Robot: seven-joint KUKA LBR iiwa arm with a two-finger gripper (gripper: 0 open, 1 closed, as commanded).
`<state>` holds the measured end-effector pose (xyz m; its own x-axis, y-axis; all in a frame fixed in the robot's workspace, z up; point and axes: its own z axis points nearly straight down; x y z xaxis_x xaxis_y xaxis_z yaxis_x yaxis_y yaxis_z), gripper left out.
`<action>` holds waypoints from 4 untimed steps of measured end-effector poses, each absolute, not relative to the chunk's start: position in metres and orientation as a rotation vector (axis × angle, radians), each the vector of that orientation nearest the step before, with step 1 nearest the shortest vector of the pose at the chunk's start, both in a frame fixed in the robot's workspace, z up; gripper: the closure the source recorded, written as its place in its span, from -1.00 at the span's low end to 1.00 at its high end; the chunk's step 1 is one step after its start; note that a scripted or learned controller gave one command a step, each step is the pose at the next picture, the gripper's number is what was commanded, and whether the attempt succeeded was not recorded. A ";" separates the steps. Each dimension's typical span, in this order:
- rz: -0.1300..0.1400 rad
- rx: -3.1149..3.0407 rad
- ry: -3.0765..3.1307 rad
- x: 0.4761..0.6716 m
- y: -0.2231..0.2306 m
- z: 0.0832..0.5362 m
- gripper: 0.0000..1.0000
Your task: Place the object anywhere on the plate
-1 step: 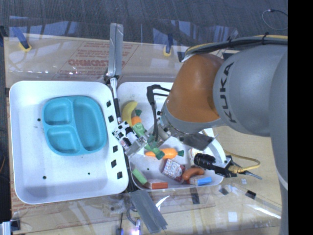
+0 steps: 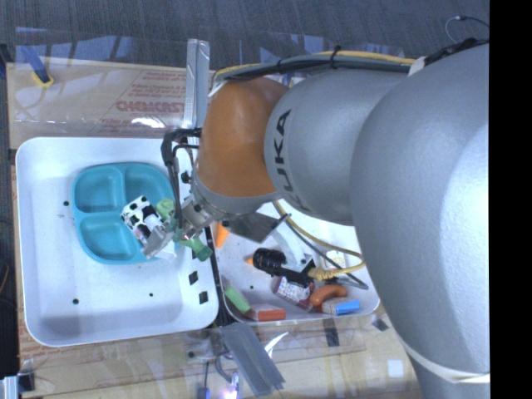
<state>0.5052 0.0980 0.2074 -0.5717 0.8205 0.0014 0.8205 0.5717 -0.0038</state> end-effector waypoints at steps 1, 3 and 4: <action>0.004 -1.454 -2.782 0.505 0.098 0.208 -1.00; 0.006 -1.443 -2.787 0.506 0.099 0.217 -1.00; 0.007 -1.435 -2.791 0.506 0.099 0.227 1.00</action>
